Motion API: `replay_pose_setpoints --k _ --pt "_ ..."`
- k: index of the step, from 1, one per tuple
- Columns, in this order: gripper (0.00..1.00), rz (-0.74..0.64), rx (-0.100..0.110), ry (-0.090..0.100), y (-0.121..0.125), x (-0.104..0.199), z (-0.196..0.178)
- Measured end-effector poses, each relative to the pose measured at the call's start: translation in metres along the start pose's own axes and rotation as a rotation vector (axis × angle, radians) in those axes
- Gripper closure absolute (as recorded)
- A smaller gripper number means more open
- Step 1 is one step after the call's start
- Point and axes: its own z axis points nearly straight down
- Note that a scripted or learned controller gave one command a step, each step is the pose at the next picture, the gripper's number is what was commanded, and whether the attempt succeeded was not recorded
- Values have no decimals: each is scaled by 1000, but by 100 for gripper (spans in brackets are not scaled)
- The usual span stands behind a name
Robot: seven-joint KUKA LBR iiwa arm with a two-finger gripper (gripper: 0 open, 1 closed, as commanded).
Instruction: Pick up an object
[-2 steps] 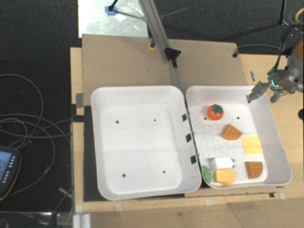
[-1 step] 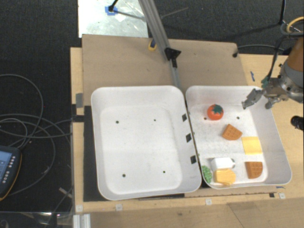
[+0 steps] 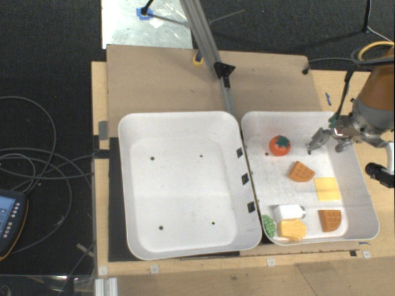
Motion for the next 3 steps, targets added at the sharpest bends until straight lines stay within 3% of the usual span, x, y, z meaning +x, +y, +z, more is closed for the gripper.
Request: replay_pose_setpoints --k 1,2,3 --pt "0 0 0 0 0 1 49" --pt "100 -1 -9 -2 2 0 35" --pt "100 -1 -10 -3 0 1 -10"
